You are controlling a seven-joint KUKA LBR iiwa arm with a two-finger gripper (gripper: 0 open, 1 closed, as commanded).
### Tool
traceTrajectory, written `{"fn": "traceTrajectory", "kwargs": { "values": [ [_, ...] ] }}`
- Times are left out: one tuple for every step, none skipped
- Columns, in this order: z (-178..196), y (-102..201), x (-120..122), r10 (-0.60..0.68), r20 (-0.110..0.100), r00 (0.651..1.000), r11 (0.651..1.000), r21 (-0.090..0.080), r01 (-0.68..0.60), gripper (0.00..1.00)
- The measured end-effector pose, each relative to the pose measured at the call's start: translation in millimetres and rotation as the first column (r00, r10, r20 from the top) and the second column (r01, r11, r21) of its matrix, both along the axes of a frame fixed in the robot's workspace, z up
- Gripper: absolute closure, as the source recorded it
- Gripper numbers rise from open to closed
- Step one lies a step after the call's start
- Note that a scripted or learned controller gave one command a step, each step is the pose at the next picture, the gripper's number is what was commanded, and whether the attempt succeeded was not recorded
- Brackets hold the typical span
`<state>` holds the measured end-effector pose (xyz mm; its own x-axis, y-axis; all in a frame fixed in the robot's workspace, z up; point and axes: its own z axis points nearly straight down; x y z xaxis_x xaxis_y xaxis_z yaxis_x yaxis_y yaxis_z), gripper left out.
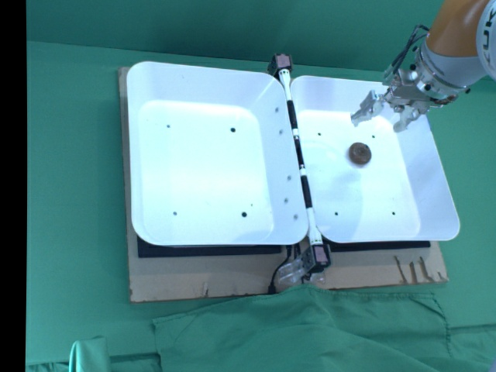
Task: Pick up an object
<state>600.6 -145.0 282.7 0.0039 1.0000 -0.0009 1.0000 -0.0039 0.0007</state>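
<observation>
A small round brown object (pixel 359 154) lies on the floor of the right bin (pixel 434 208), near its middle. My gripper (pixel 384 115) hangs above the bin's far right part, up and to the right of the brown object and apart from it. Its two fingers (pixel 363 112) are spread open and hold nothing.
The left bin (pixel 155 91) sits beside the right one, with a black-and-white divider rod (pixel 298 153) along the seam between them. Both rest on a cardboard sheet (pixel 232 285) over the green bench. Crumpled green cloth (pixel 310 332) lies at the front.
</observation>
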Motion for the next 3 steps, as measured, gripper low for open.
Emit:
{"fn": "traceTrajectory", "kwargs": {
  "values": [
    [0.0, 0.0, 0.0, 0.000, 0.000, 1.000, 1.000, 0.000, 0.000, 0.00],
    [-58.8, -7.9, -4.1, -0.002, -0.006, 1.000, 1.000, 0.000, 0.002, 0.00],
    [-101.2, -9.9, -2.5, -0.001, 0.003, 1.000, 1.000, -0.002, 0.001, 0.00]
  ]
}}
